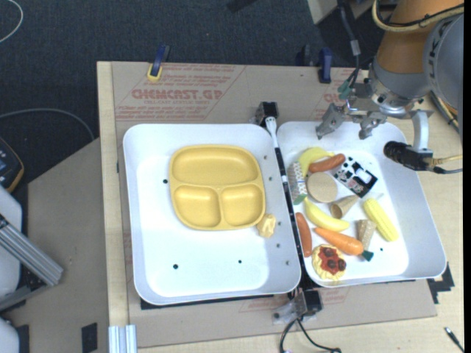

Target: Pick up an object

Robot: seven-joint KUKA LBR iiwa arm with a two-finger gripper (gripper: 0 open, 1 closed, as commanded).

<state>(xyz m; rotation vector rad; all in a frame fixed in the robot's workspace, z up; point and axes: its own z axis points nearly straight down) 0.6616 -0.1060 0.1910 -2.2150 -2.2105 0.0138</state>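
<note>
While the task names no particular object, the candidates all lie in the right bin [430, 219], so the account starts at the near edge of the table [118, 109]. Nearest sits a small pizza toy [329, 261]; just beyond it an orange carrot [340, 240] lies with its long axis running from ten to four o'clock, beside a red sausage [303, 232] standing nearly twelve to six. Further back come a yellow banana [324, 215], a corn cob [381, 218], a round bun [321, 188] and a black-and-white block [354, 175], then a second sausage [326, 163] touching a yellow piece at the pile's far side. The left bin [140, 219] holds a yellow divided plate [217, 184].

Farthest back, the tool [346, 126] hovers over the right bin's far rim, its two fingers spread apart with nothing between them. That far sausage lies closest, at about seven o'clock from the tool, its long axis running roughly eight to two. The arm [412, 43] enters from three o'clock, wrist pointing down.
</note>
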